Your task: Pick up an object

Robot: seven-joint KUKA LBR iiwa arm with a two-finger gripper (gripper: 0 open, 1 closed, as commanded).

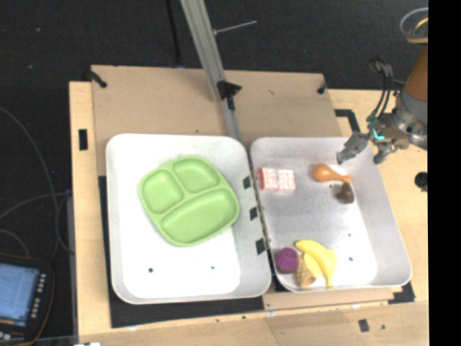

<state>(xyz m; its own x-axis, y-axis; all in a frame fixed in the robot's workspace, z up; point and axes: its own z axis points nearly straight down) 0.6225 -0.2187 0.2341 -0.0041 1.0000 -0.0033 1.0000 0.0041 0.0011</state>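
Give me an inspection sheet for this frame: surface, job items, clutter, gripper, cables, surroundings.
Surface: two white bins, left bin, right bin, on a tan bench.
Job's things: right bin holds a pink-white box, orange piece, dark brown piece, purple item, banana.
Clutter: green divided tray in left bin.
Gripper: gripper open above right bin's far edge, holding nothing.
Cables: wiring at the wrist.
Surroundings: dark floor, slanted metal pole.

In the right bin (374, 215), a small red-and-white box (277, 180) is lying flat near the left wall. An orange drumstick-shaped piece (328, 171) is resting toward the far right, with a dark brown lump (346, 192) just beside it. At the near edge, a purple round item (287, 259) is sitting beside a yellow banana (320, 258) and a tan piece (307, 274).
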